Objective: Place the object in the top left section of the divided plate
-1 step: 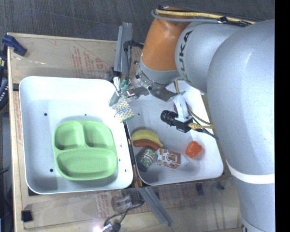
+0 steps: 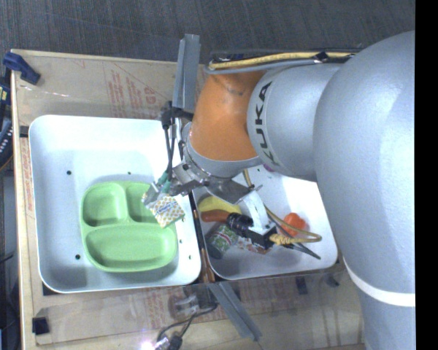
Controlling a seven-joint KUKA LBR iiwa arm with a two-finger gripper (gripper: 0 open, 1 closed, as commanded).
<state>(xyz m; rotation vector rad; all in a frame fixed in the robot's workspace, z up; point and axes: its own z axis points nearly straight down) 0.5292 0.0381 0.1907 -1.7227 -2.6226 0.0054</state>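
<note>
Camera view | arm (image 2: 292, 115) reaches from right, wrist over bins' divide | jaws (image 2: 163, 192) grip packet (image 2: 166, 210) over green plate (image 2: 124, 228)

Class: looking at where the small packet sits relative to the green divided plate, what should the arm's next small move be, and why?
Probably carry it a little left. The packet at the gripper hangs over the green plate's upper right section, and the upper left section is still bare.

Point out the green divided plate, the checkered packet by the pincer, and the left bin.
green divided plate (image 2: 128, 248): camera view, floor of its large lower section.
checkered packet (image 2: 166, 210): camera view, its patterned face.
left bin (image 2: 58, 152): camera view, bare white floor.
</note>
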